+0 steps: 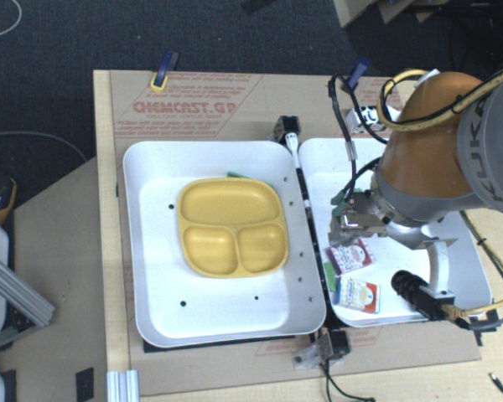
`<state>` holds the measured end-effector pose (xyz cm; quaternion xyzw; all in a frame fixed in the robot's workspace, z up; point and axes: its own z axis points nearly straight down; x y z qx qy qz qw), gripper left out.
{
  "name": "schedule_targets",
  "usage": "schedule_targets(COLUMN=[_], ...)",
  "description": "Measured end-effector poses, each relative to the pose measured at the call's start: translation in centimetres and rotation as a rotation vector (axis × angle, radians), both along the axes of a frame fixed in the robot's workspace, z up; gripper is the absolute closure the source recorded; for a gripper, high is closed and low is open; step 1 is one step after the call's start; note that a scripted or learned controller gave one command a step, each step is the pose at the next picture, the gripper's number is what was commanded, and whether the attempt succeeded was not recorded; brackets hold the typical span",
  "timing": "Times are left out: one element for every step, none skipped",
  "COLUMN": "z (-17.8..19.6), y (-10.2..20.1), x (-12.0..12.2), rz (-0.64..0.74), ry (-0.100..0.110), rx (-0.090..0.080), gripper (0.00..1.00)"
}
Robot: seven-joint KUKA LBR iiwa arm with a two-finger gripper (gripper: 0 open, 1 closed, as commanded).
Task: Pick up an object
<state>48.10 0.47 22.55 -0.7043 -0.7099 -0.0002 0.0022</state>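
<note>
White plastic, two shallow bins side by side. Left bin (151, 249) holds one yellow tray (233, 225), smooth, rounded, three compartments, with a green sliver showing at its far edge. Right bin (318, 162) holds two flat printed packets: one purple-red packet (350, 257), one white-and-red packet (357, 295) just beside it. My gripper (352, 221) sits just above the purple-red packet; finger state: cannot tell.

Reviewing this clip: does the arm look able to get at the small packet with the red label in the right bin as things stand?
Probably yes. The gripper hangs just above the red-labelled packet in the right bin, and nothing lies on top of it; a second packet sits beside it.
</note>
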Motion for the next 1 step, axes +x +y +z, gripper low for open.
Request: schedule_targets(z=[0.85], y=[3.35], x=[0.81], rz=[-0.004], ry=[-0.005], rx=[-0.003], gripper=[1.0])
